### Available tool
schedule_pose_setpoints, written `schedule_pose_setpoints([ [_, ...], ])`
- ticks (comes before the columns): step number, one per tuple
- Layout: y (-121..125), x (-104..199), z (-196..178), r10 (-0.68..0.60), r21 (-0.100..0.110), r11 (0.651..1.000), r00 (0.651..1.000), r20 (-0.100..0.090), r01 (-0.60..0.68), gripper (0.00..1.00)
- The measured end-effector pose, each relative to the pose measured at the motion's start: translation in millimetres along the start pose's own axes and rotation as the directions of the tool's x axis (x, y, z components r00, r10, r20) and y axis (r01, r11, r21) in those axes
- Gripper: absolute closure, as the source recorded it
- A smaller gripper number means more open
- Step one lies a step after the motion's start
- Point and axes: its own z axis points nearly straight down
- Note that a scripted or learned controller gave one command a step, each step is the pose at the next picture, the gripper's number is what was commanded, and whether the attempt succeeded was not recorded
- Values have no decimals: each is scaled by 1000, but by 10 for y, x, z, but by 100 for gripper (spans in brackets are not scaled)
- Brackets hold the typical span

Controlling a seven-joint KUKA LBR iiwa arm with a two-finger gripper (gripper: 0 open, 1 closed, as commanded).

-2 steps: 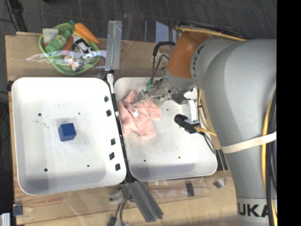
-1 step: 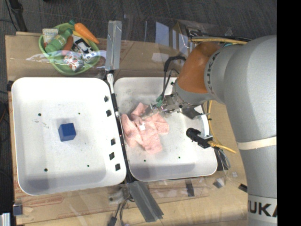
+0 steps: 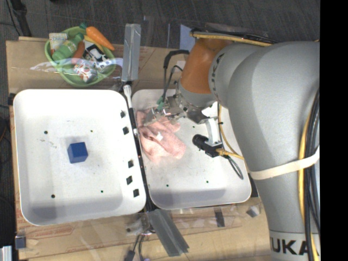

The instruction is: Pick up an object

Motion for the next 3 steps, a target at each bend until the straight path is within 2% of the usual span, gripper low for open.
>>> schedule_pose_setpoints([
  [1,-675,-660,-10,-126,-1,992,992,0,126,0],
  [2,-512,12,8,-174,2,985,985,-3,174,0],
  [3,-488,-14,7,-135,0,991,991,0,135,0],
])
